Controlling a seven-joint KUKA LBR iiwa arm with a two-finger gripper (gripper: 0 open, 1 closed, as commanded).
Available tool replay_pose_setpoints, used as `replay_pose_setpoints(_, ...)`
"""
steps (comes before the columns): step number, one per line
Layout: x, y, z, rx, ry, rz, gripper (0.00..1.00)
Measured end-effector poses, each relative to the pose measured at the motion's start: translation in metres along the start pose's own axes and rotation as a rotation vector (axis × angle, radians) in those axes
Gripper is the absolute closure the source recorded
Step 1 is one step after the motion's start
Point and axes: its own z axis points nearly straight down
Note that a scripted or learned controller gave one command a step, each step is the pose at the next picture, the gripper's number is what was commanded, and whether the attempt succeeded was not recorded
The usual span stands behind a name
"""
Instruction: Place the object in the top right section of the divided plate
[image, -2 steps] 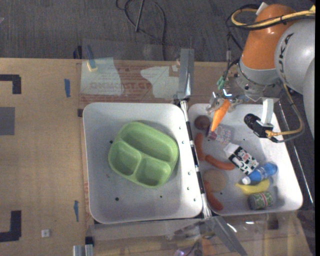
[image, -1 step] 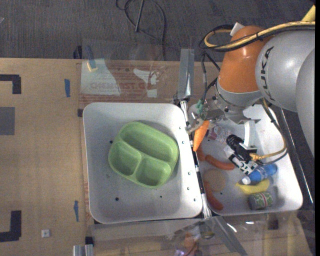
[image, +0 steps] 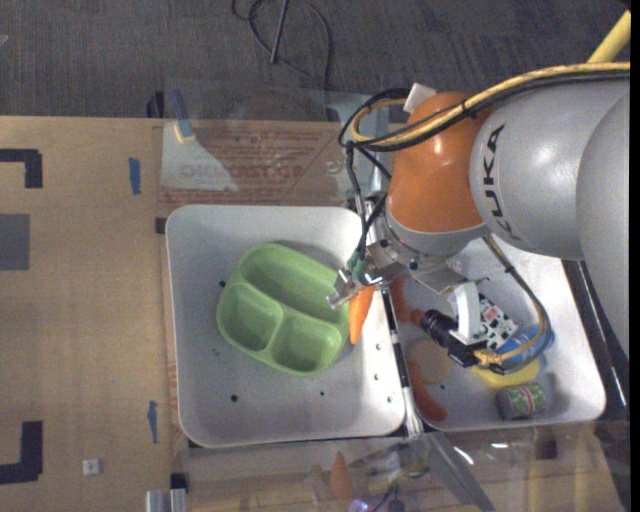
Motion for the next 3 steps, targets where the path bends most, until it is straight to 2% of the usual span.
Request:
replay_pose_setpoints(1,-0.039,0.027,-0.002,-0.005,-0.003,-0.141,1.0)
replay_pose_setpoints(2,0.024,-0.004,0.0,-0.001,-0.001,-0.382,1.0)
replay_pose_setpoints(3,0.023,-0.004,0.0,-0.002,-0.001,-0.38,0.0)
